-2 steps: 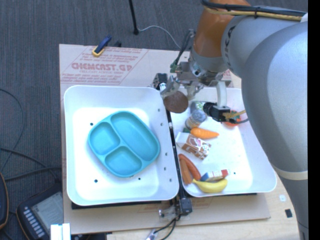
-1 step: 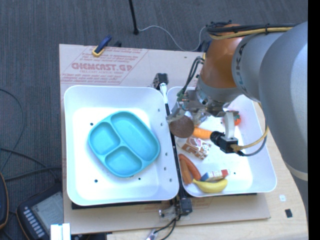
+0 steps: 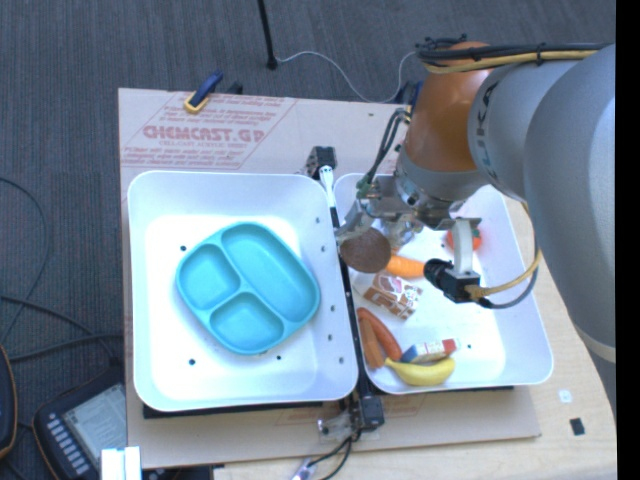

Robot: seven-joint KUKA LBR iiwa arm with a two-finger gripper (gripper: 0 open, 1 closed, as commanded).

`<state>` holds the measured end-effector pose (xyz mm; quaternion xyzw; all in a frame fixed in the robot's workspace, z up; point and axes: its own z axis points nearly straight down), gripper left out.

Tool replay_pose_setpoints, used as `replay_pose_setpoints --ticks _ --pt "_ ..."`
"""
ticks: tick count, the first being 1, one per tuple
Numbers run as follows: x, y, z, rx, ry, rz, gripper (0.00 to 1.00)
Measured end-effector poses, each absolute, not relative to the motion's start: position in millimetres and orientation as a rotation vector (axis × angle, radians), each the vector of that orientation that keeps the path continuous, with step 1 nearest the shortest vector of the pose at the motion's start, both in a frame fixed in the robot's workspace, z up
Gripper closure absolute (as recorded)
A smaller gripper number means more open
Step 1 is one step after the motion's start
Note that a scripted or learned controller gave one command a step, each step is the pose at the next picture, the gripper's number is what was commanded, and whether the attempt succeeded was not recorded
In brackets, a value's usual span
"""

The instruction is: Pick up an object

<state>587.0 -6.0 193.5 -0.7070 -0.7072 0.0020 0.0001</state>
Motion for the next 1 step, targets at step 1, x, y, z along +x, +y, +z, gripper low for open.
replay_pose_setpoints --ticks 1 --pt "516.2 -10.4 211.9 -2.223 -2.220 0.003 1.00"
